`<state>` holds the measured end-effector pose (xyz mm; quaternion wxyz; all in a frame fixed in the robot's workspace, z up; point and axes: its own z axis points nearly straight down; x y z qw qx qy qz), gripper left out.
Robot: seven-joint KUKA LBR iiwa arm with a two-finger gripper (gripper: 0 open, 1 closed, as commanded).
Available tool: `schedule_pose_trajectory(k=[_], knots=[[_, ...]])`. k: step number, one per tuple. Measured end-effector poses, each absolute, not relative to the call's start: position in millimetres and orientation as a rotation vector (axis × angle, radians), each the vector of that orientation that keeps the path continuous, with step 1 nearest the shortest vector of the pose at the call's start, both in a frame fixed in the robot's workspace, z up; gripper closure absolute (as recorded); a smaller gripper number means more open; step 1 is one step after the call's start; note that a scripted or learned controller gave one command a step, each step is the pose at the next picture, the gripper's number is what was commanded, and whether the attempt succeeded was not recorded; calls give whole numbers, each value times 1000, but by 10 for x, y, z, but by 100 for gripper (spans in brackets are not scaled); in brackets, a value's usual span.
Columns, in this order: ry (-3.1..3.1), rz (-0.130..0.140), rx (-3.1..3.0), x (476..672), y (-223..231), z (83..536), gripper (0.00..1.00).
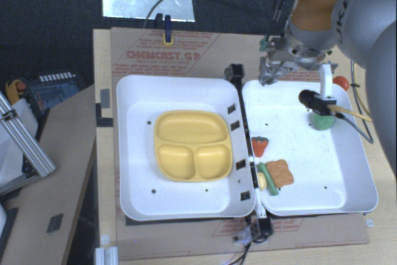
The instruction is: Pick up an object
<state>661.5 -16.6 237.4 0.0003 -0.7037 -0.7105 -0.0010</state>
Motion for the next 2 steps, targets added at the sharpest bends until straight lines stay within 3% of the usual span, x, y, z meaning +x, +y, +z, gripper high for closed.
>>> schedule_pose_trajectory(k=[2], knots=[[-2232,-4,-2210,6617,1078,2212,100]])
